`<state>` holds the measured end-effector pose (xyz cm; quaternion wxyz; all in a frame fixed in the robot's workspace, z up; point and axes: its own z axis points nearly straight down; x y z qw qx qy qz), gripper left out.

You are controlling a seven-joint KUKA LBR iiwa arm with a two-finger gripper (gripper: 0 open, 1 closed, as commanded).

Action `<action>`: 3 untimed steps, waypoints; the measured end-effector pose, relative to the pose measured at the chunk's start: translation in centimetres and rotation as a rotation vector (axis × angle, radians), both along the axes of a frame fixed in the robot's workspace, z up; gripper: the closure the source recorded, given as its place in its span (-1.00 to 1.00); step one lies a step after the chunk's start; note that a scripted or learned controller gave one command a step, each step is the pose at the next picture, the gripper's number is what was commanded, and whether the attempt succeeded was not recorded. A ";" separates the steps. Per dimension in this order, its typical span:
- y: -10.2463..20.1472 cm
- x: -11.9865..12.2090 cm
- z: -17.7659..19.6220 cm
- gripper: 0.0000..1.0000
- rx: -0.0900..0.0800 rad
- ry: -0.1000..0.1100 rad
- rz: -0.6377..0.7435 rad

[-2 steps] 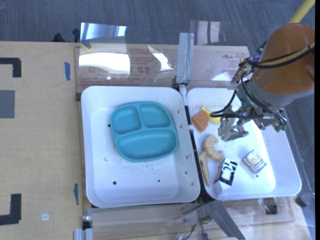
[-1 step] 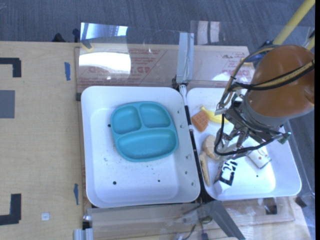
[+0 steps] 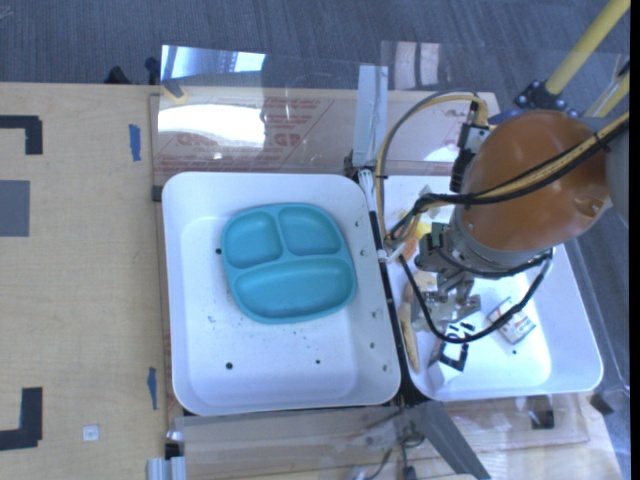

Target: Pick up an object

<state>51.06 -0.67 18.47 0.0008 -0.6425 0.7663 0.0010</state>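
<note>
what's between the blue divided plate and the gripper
In the camera view, bare white floor of the left bin lies right of the blue three-compartment plastic plate, then the two bins' adjoining rims, then the gripper in the right bin.

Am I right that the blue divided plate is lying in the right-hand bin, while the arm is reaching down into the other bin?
Not quite: the camera view shows the blue divided plate lying in the left-hand bin, not the right-hand one. The rest holds: the arm reaches down into the other bin, the right-hand bin, where a few small items lie.
</note>
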 end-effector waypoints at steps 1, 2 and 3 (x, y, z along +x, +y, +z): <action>1.7 -0.2 2.1 1.00 0.000 -0.008 0.731; 12.6 -3.1 5.2 1.00 0.002 -0.008 1.031; 18.1 -1.4 5.1 1.00 0.004 -0.005 1.546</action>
